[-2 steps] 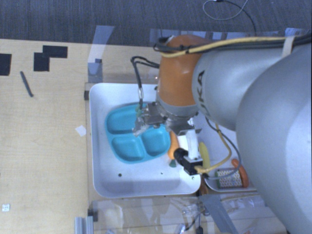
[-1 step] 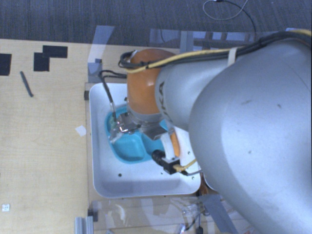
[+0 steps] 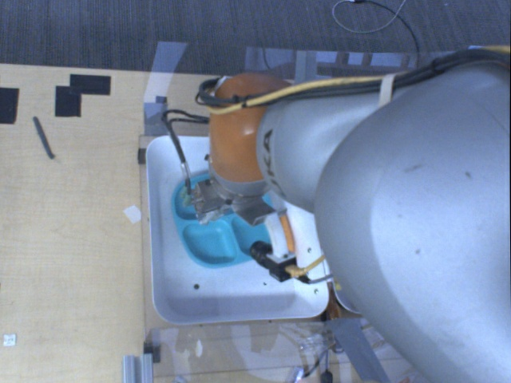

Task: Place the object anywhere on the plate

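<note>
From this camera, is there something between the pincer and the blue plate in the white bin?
Nothing visible stands on the bare part of the blue plate, which lies in the white bin. The arm's wrist hangs over the plate's upper part and hides the pincer and what lies under it, so I cannot tell there.

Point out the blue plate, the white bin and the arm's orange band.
blue plate (image 3: 214,246), camera view, bare compartment floor.
white bin (image 3: 164,238), camera view, left wall.
orange band (image 3: 238,134), camera view, rounded top.

We've got just one fixed camera, mounted high and tilted down over the white bin (image 3: 172,294), pretty close in, so the arm (image 3: 399,190) coming from the right blocks loads of our view.
</note>
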Tool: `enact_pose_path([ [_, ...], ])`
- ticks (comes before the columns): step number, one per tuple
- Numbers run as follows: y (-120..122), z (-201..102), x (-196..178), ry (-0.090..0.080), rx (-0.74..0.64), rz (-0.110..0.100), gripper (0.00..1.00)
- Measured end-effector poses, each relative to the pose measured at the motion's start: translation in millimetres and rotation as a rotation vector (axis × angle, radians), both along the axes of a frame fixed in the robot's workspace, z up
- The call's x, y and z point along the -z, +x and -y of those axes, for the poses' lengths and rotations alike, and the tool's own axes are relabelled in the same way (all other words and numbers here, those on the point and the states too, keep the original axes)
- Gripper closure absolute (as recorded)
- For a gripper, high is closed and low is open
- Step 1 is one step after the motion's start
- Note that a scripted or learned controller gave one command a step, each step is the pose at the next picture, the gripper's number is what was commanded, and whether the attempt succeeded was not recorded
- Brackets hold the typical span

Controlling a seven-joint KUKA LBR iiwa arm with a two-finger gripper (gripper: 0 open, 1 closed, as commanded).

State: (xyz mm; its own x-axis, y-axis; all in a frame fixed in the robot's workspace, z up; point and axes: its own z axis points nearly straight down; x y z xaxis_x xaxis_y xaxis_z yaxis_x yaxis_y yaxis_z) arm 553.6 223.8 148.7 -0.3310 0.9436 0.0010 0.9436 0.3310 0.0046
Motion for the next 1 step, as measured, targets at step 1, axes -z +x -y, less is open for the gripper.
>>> enact_pose_path([
  [1,-56.2,3.1,53.3,0.010,0.210,0.018,1.00],
])
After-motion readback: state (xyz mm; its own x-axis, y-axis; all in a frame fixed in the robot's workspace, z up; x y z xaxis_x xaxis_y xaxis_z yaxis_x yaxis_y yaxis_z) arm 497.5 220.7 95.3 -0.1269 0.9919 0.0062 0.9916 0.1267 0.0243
